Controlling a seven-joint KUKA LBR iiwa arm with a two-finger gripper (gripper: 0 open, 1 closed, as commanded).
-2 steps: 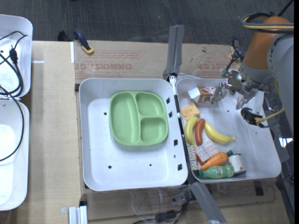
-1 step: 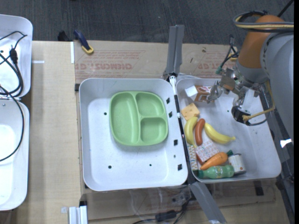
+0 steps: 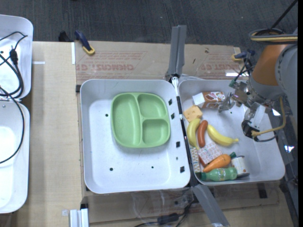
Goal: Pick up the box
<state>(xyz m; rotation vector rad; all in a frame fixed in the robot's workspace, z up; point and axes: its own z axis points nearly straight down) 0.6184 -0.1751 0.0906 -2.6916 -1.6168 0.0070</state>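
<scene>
Lying flat near the far wall of the right-hand shallow white bin [image 3: 265, 169], the small white and red-brown printed cardboard box [image 3: 211, 99] looks light and stiff, a thin carton that would dent under a hard squeeze and whose glossy faces may slip a little. A sound hold, in my judgement, would be across its two long edges, coming down from above, since it lies low and its short ends leave less room. The two-finger gripper [image 3: 226, 104] on the grey arm with the orange band sits just beside the box's right end, close to touching it, but its tips are too small and blurred to judge how they stand, and no object can be seen between them. A yellow wedge of toy cheese [image 3: 193, 113] rests just in front of the box, so a grasp from that side would be crowded. Print on the box is unreadable at this size. Large red lettering runs upside down along the brown cardboard sheet [image 3: 128, 60] behind the bins; I can see letters but cannot read them with confidence.
</scene>
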